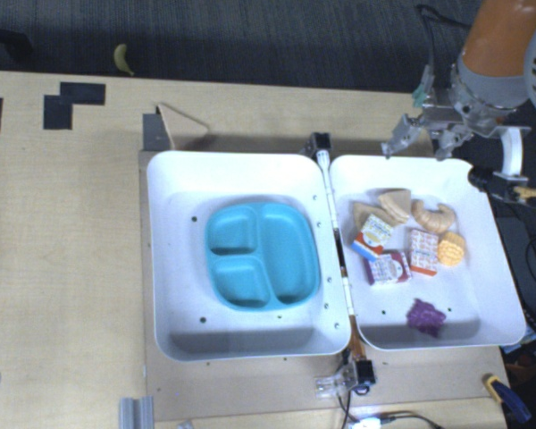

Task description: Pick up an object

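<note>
The gripper point(427, 141) hovers with fingers spread and empty above the far rim of the right bin point(498, 266), so it should descend straight over the lone purple toy point(425, 316) near the front.

No legible text; print on small red-white packets point(404, 259) in right bin point(496, 266) too blurred.

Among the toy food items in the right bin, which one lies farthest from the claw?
The purple item, alone near the right bin's front edge. The others cluster higher up, closer to the claw.
</note>
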Motion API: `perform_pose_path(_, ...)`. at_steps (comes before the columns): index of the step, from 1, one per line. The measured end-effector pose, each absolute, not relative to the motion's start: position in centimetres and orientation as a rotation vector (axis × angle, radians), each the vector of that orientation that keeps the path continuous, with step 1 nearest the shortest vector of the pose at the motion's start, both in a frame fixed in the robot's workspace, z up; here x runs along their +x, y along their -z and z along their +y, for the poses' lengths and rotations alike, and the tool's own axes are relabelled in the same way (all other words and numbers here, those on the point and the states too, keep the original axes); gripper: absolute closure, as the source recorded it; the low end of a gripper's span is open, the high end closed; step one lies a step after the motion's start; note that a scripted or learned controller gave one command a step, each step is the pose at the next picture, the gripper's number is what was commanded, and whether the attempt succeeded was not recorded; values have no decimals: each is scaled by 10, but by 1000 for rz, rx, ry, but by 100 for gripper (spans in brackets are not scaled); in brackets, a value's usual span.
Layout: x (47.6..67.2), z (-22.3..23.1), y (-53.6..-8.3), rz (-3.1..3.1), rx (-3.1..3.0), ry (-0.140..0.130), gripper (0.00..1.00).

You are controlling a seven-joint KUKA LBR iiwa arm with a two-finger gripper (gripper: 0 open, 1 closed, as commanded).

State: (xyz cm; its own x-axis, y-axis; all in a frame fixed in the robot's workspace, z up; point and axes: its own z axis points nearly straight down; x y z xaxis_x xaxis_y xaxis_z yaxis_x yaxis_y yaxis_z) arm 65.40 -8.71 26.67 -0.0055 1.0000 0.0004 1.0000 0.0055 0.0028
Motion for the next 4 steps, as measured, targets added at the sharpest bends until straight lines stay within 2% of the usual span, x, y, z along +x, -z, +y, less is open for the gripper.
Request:
perform_pose_path(1, 642, -96, -111, 2224, 2219, 0, 0)
perform_pose_path(2, 644, -95, -124, 2222, 2213, -9, 100)
perform_pose_path(3, 644, -95, -123, 2223, 2214, -8, 0)
perform_pose_path(4, 561, -103, -90, 2214, 2211, -16, 0)
